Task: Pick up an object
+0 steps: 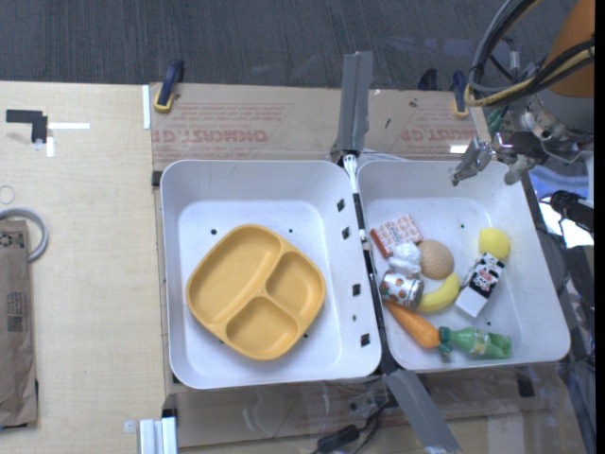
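The likeliest pick is the lemon (493,243) — a small, round, bright yellow toy near the right wall of the right bin (553,343), just above a little milk carton (480,285). It is probably light, hard plastic, smooth and prone to slip, so I'd close across its middle. It has open floor above it, unlike the banana (440,295) and carrot (411,323), which lie crowded together. The end effector (491,157) hangs over the bin's far rim — holding nothing, its opening impossible to judge.
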`<state>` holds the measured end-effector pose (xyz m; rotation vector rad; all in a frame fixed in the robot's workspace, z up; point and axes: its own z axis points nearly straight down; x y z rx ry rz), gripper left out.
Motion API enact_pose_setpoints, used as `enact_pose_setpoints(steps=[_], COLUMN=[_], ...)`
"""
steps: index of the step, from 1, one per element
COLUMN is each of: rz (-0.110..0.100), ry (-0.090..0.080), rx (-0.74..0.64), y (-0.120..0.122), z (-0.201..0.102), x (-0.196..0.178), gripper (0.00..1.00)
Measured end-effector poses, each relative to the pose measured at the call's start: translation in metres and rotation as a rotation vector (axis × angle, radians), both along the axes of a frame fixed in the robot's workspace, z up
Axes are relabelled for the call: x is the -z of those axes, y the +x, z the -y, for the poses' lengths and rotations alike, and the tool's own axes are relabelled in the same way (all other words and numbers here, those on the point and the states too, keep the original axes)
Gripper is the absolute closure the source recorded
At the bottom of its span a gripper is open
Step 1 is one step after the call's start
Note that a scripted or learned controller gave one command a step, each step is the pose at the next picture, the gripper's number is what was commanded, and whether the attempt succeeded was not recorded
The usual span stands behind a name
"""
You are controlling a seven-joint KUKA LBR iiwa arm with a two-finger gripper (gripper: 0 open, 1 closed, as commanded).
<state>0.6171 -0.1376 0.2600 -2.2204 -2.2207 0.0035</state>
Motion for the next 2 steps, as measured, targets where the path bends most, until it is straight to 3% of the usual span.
enact_pose_setpoints(steps=[1, 2], rz=[0.001, 0.001], ry=[-0.001, 0.011], rx=[-0.126, -0.146], y=[-0.025, -0.038], z=[0.076, 0.077], x=[0.104, 0.169], gripper=[0.0, 0.0])
